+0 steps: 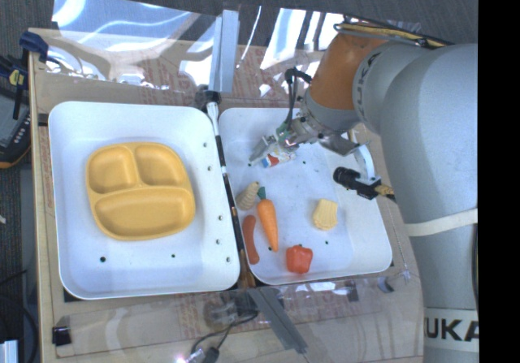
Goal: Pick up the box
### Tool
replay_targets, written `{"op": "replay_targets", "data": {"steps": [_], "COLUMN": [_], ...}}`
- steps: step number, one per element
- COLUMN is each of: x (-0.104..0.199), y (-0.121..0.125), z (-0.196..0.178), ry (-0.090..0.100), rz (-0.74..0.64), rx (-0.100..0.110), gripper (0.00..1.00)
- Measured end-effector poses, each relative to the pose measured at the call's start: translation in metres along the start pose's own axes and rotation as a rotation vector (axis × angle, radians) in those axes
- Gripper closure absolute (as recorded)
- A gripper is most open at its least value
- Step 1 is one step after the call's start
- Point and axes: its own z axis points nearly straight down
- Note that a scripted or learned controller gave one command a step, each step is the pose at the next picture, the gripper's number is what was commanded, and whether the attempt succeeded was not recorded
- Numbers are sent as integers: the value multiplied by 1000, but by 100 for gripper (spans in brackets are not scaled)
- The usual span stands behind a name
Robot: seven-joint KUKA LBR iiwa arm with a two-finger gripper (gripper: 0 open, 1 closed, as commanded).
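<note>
The small white box with red and blue print [277,160] lay at the rear of the right-hand shallow white bin [366,252], seemingly touching the gripper [268,148]. Whether the gripper was spread or closed could not be told. An off-centre close risked nudging the box aside. One box, one orange carrot [268,223], one red pepper [299,258], two bins.

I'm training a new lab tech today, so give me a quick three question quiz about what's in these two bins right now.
1. True or false: the yellow divided tray lies in the left bin.
2. Which item lies nearest the carrot? A) red pepper B) sausage C) yellow cheese piece
3. Fill in: the gripper hovers over the ____ bin, near a small red and white item.

Key: 1 true; 2 B; 3 right.
</note>
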Motion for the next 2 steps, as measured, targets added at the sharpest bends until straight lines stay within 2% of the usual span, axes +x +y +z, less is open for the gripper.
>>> {"op": "replay_targets", "data": {"steps": [1,2], "x": [-1,-1], "y": [1,1], "z": [-12,-12], "ry": [-2,-2], "rz": [-4,-4], "rx": [-2,-2], "gripper": [100,0]}}
